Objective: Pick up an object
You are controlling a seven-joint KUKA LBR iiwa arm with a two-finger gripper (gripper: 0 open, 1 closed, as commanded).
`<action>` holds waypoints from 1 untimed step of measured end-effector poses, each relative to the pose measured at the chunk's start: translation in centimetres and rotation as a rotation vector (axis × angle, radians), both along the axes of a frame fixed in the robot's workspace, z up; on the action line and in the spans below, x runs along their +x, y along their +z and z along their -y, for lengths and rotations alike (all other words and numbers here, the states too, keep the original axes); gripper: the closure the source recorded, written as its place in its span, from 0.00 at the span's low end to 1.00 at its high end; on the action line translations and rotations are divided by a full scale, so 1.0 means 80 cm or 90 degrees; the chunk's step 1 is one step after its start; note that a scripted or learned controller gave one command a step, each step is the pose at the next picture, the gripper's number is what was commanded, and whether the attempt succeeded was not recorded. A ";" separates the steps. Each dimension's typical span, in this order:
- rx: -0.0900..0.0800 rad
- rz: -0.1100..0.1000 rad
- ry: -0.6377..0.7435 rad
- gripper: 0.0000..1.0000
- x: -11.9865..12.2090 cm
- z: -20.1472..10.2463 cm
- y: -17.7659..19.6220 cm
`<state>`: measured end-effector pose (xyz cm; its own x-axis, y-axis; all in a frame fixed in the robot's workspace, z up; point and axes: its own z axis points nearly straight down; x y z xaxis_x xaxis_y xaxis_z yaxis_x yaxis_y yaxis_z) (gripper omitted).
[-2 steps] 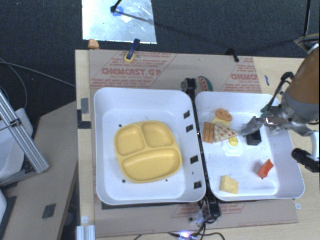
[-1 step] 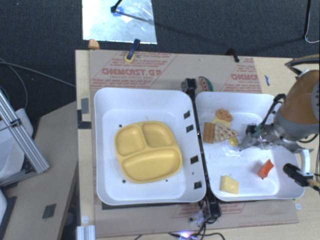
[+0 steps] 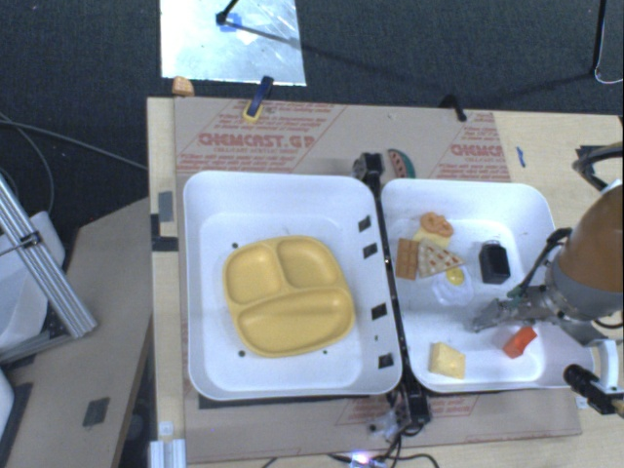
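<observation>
The right bin (image 3: 531, 203) holds several toy foods: an orange piece (image 3: 436, 225), a brown slab (image 3: 407, 257), a pizza-like wedge (image 3: 438, 260), a small yellow bit (image 3: 455, 277), a black block (image 3: 494, 261), a yellow cheese block (image 3: 448, 360) and a red-orange piece (image 3: 520, 340). My gripper (image 3: 492, 318) reaches in low from the right. It sits just above and left of the red-orange piece and below the black block. Nothing visibly hangs from it.
A yellow divided plate (image 3: 289, 294) lies in the left bin (image 3: 210, 213). A ridge with black clips (image 3: 382, 281) separates the bins. The arm's body (image 3: 595, 266) covers the right bin's right edge. Small items lie on the cardboard behind the bins.
</observation>
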<state>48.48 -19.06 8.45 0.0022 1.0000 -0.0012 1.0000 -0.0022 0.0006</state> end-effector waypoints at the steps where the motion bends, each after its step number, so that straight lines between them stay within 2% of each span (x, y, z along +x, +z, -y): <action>1: -0.001 0.004 0.002 1.00 0.005 -0.001 0.014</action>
<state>48.85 -19.01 9.56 -0.0013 1.0000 -0.0023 1.0000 0.0013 0.0064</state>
